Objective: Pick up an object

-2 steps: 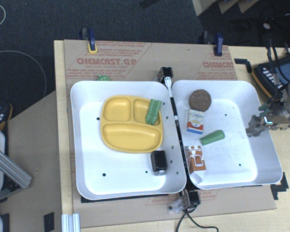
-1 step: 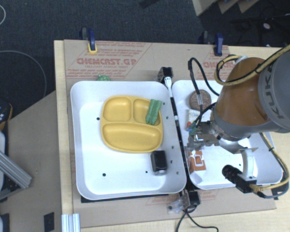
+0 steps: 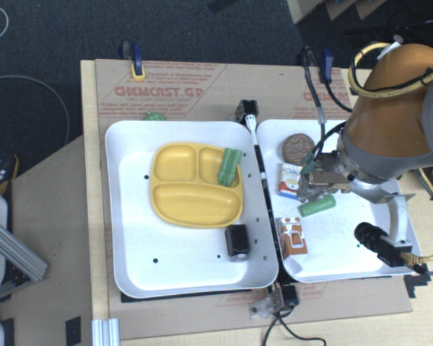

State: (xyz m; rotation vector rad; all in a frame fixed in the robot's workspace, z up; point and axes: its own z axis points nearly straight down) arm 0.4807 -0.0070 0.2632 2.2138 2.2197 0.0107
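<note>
progress looks early: gripper (image 3: 314, 188) hangs low over the green cylinder (image 3: 317, 206) in the right bin (image 3: 346, 269), grip state unclear, nothing visibly lifted.

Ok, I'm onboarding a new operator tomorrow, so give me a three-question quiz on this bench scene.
1. True or false: the yellow plastic divided plate lies in the left white bin.
2. What lies across the plate's upper right compartment?
A) green cylinder
B) black block
C) brown disc
3. Which bin is the end effector over?

Key:
1. True.
2. A, the green cylinder; the small black block sits on the bin floor below the plate.
3. The right white bin, close to a second green cylinder.
</note>
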